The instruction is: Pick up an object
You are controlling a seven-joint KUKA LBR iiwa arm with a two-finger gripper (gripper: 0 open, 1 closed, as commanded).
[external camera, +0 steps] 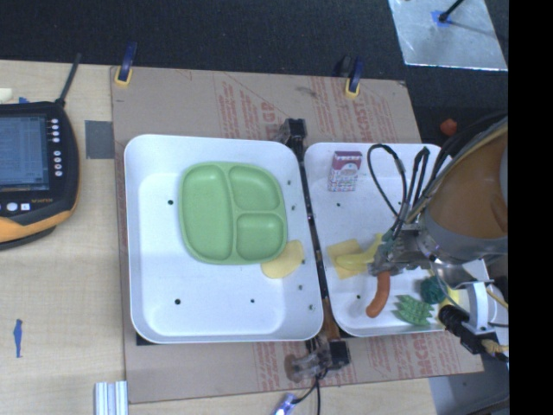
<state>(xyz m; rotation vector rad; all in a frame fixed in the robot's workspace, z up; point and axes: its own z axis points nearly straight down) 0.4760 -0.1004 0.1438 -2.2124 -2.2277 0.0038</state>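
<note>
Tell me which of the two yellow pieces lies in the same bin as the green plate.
The pale yellow piece at the green plate's lower right corner, in the left bin. The brighter yellow piece lies in the right bin, beside the gripper.

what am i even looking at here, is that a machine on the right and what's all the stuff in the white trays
Yes. The grey and orange shape at the right is a robot arm, filmed by one camera fixed above the bench and looking down at a slant. Its pincer reaches down into the right tray; whether it grips anything is not clear from here.

Two shallow white trays sit side by side on cardboard. The left tray holds a green divided plate with a pale yellow piece at its lower right corner. The right tray holds a small red and white packet, a yellow piece, a toy sausage and green toy pieces.

The screened device at far left is a handheld controller.
</note>
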